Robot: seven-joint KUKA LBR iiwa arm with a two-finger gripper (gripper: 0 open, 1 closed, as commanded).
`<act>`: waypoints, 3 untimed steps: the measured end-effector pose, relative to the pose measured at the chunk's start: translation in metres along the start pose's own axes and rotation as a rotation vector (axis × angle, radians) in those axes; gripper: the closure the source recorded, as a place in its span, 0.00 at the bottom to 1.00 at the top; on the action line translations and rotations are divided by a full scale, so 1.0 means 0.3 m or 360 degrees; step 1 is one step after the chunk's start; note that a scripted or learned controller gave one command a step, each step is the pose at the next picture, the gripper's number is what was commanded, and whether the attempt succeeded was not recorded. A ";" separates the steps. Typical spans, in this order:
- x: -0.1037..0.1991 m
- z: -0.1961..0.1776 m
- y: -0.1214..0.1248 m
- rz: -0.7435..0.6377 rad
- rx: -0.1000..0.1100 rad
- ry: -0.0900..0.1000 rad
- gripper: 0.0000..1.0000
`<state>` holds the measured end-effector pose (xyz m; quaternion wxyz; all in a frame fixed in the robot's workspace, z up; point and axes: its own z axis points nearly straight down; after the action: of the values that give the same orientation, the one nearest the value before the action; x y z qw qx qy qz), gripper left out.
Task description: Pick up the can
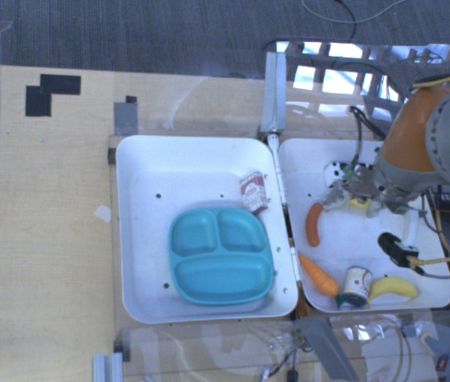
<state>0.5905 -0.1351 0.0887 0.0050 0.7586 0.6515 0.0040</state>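
A small can (354, 286) with a pale label and a dark end lies on its side near the front wall of the right bin (440, 297). It sits between a carrot (319, 274) and a banana (393, 288). My gripper (358, 196) hangs over the middle of the right bin, well behind the can and apart from it. Something small and yellowish shows just under the gripper, too blurred to identify.
A reddish sausage (313, 224) lies left of the gripper, near the wall between the bins. In the left bin (141, 173) a blue divided plate (220, 255) takes up the front, and a red and white packet-like thing (254, 192) leans against its right wall.
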 end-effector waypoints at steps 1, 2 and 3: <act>-0.099 -0.019 -0.293 0.0402 0.0016 -0.0001 0.00; -0.097 -0.055 -0.287 0.0402 0.0010 0.0001 1.00; -0.097 -0.055 -0.287 0.0402 0.0011 0.0002 0.00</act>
<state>0.5008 -0.1508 0.1040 0.0015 0.8347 0.5507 0.0028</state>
